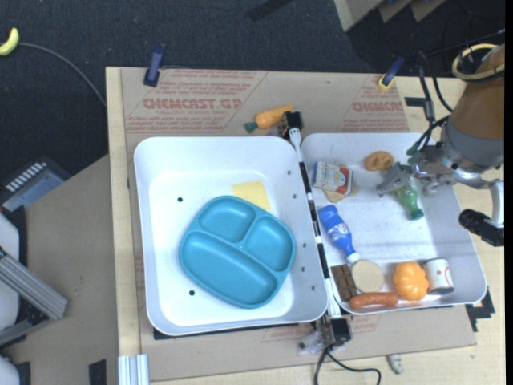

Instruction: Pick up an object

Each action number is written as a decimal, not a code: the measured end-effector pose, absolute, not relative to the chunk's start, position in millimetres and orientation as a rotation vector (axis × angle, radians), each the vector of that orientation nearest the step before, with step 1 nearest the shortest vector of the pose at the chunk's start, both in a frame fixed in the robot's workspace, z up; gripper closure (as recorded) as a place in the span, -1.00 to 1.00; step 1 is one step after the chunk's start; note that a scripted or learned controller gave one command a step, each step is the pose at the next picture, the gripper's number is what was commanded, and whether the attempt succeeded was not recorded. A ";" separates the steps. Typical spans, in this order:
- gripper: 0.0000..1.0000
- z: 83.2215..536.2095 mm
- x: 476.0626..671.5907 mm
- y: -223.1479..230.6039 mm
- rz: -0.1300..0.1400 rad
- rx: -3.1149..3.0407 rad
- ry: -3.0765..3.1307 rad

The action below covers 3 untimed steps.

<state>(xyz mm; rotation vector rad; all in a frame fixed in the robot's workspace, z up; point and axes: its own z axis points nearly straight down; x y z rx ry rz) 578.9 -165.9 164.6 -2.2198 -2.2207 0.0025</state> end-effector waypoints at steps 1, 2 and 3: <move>-1.00 84.4 599.6 -212.1 -0.001 -2.218 -2.223; 1.00 95.0 600.2 -212.8 -0.001 -2.220 -2.227; 1.00 143.1 628.7 -149.8 0.022 -2.211 -2.207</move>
